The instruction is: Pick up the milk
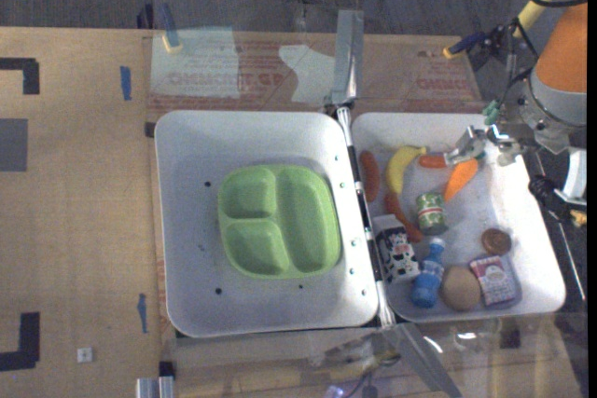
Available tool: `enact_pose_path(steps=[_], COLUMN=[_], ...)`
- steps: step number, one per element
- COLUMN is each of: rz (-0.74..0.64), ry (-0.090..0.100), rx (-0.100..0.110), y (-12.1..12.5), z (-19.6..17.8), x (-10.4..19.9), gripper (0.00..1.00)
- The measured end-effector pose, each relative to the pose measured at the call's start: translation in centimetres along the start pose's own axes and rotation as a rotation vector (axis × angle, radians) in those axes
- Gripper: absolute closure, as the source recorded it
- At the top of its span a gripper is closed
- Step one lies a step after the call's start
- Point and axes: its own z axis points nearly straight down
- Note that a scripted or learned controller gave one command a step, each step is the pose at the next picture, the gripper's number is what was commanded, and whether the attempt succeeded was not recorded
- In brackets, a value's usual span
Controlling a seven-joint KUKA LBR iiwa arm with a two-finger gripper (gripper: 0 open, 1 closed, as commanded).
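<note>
Milk carton (pixel 399 254) upright at right bin's (pixel 546 242) near-left edge, well apart from gripper (pixel 474 147) at far side, diagonally across. Finger state: cannot tell.

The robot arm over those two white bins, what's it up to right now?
The gripper hangs over the far end of the right bin, above the carrot and banana. The milk, a cow-patterned carton, lies untouched at the bin's near left side, beside a blue bottle. The left bin holds a green tray.
</note>
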Motion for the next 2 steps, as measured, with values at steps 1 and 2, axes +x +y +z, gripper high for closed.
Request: enact_pose_path(steps=[1, 2], rz=[-0.200, 0.087], ry=[-0.002, -0.001], rx=[-0.004, -0.003], y=[7.1, 0.8], z=[0.2, 11.8], x=[2.8, 4.3], gripper=[0.00, 0.00])
